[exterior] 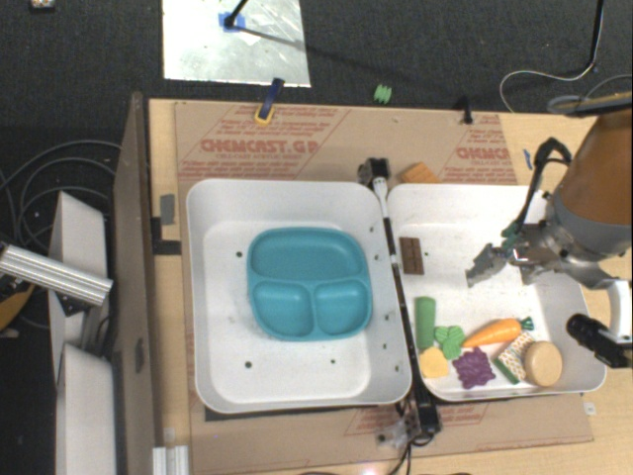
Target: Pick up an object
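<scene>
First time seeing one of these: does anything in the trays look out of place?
Mostly tidy. The toy food is bunched in the right tray's near corner, and a brown block lies apart by the divider.

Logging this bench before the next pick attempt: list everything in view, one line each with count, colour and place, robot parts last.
Bins: 2, white, side by side on the bench; left bin, right bin.
Divided plate: 1, teal, in the left bin.
Brown block: 1, dark brown, right bin, near the divider.
Green cylinder: 1, green, right bin, lower left.
Green leafy toy: 1, green, beside the cylinder.
Carrot: 1, orange, lower right bin.
Yellow piece: 1, yellow, front edge.
Grapes: 1, purple, front edge.
Round tan piece: 1, tan, front right corner.
Arm: 1, grey with orange band, from the right.
Gripper: 1, grey, above the right bin.
</scene>
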Controlling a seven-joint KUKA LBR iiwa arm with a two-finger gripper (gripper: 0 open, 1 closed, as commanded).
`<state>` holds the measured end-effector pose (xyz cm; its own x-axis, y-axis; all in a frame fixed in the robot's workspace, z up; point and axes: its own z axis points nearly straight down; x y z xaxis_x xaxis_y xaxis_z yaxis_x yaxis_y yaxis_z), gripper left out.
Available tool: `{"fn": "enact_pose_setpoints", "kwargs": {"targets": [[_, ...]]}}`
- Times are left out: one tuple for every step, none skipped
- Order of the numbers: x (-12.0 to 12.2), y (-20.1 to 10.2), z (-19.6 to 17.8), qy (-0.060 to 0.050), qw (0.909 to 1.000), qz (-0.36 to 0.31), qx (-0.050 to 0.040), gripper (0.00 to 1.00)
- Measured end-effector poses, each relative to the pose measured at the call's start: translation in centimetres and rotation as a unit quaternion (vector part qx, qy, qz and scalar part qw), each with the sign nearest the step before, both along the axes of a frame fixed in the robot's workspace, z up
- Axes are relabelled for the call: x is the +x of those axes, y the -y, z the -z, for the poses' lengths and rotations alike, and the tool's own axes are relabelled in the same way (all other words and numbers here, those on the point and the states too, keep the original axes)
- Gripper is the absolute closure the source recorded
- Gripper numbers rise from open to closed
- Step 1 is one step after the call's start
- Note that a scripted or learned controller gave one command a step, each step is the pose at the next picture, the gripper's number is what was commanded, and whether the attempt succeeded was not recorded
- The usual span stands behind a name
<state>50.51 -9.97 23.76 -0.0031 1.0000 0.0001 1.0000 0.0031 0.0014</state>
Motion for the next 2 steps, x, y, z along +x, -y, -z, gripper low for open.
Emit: {"fn": "enact_pose_setpoints", "kwargs": {"targets": [[-2.1,-1.0,13.0,-0.005,1.0,0.001,0.0014,0.0],[6.5,5.4,8.3,0.005,1.0,0.001,-0.0027,0.0]]}}
